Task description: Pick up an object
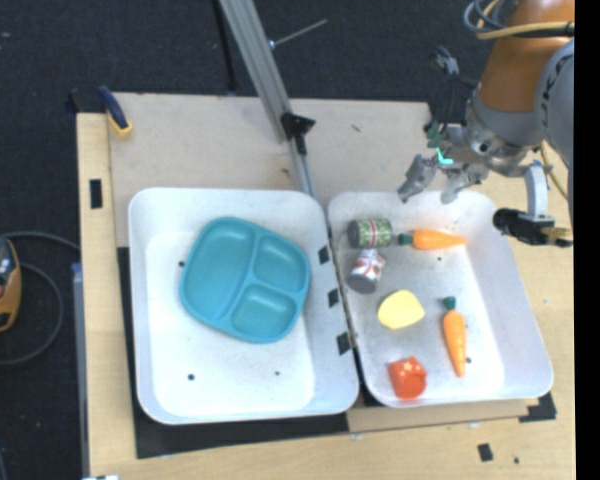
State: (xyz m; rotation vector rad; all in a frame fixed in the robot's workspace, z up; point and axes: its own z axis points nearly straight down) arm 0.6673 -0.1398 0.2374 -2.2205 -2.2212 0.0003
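Hovering pincer: the pincer [435,180] hung above the far edge of the right bin [525,298], its two fingers spread wide and nothing between them.
Arm: the grey arm [515,78] with the orange band rose behind the pincer, to its right.
Can: a small green can [371,232] lay on its side just in front of the pincer, a little to its left.
First carrot: one carrot [438,238] lay right beside the can, directly below the pincer, not touching it.
Silver thing: a shiny crumpled object [366,269] sat further forward, near the left wall of the bin.
Yellow thing: a yellow piece [401,310] lay well in front of the pincer.
Second carrot: another carrot [455,340] lay upright-looking beside the yellow piece.
Red thing: a red piece [408,378] was the farthest from the pincer.
Plate: a blue divided plate [245,280] lay in the left bin [160,368], well apart from the pincer.
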